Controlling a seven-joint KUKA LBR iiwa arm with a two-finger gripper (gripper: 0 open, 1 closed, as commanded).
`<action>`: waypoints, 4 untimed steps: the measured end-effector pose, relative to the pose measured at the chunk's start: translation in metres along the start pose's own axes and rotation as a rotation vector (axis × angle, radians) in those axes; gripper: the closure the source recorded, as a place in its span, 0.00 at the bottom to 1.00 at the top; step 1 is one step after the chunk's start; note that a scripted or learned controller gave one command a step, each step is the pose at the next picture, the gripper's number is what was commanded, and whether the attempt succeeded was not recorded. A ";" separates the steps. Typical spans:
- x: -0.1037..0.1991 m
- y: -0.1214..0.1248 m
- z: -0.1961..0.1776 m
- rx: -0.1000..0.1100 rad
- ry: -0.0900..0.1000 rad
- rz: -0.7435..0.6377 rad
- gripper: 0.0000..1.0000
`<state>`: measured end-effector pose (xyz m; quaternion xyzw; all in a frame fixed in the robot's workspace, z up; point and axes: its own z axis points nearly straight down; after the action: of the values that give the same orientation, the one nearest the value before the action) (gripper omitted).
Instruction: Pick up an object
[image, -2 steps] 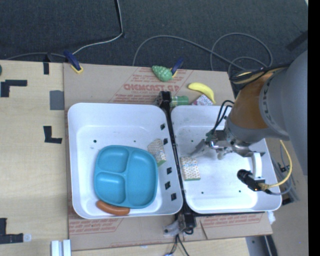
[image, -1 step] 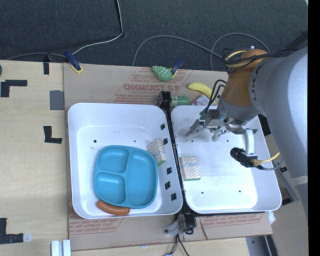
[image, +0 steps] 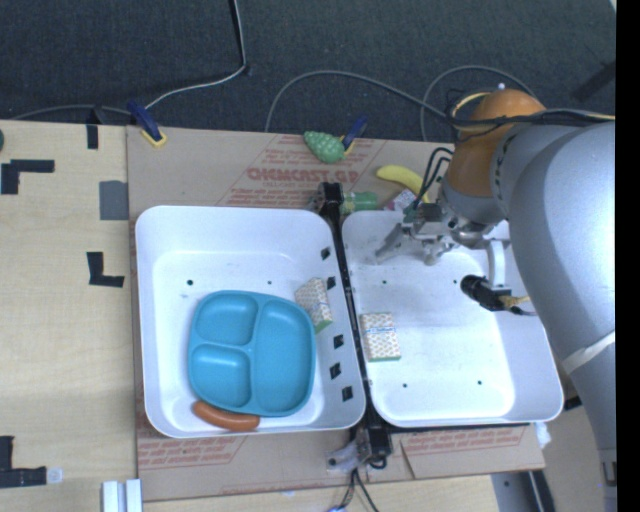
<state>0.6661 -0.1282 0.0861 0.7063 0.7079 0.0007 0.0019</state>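
Two bins: two shallow white bins sat side by side on the bench, a left bin (image: 150, 300) and a right bin (image: 500, 390).
Arm: the big grey arm (image: 570, 230) reached in from the right side. Its orange band (image: 480, 150) was up by the far edge of the right bin.
Arm's pose: it bent over the far right corner of the right bin, and its end pointed left and down.
Gripper: the gripper (image: 410, 245) was low over the far part of the right bin, close to the far wall.
Gripper's state: I could not tell if it was open or closed.
Packet: a small patterned packet (image: 380, 336) lay flat by the left wall of the right bin, well apart from the gripper.
Second packet: another patterned packet (image: 315, 298) was by the right wall of the left bin, just beside the plate.
Plate: a blue plate (image: 250, 350) with three parts lay flat in the left bin.
Sausage: an orange sausage (image: 226, 417) lay against the near edge of the plate.
Behind the bins: a yellow banana (image: 400, 178) and a green thing (image: 325, 146) lay on the brown cardboard (image: 200, 170).
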 end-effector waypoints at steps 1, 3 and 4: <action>0.025 -0.037 0.000 0.002 0.000 0.001 0.00; 0.032 0.003 0.001 0.002 0.001 0.000 0.00; -0.003 0.003 0.000 0.001 -0.002 0.001 0.00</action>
<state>0.6690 -0.1308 0.0860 0.7068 0.7074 -0.0002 0.0022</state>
